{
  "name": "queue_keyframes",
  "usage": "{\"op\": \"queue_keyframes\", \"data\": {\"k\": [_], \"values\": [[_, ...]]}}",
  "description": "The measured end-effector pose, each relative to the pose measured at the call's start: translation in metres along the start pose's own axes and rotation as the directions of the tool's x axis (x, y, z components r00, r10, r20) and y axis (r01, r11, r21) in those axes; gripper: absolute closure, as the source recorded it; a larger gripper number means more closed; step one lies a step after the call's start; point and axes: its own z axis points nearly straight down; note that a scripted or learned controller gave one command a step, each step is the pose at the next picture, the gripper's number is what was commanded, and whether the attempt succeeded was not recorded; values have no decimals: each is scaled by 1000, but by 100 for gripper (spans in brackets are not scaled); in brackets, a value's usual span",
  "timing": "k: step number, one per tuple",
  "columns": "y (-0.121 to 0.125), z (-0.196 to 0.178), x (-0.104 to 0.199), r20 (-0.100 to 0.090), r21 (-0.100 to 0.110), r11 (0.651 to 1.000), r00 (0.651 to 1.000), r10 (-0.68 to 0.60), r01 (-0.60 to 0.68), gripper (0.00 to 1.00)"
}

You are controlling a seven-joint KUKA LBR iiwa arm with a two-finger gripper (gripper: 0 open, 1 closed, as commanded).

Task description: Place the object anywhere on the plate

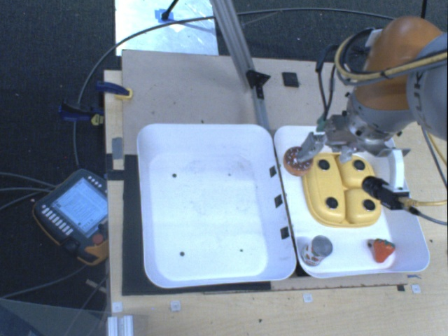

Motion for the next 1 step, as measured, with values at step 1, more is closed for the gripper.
{"op": "queue_keyframes", "data": {"k": [1], "values": [[6, 11, 51, 0, 0, 1000, 1000, 0, 0, 100]]}}
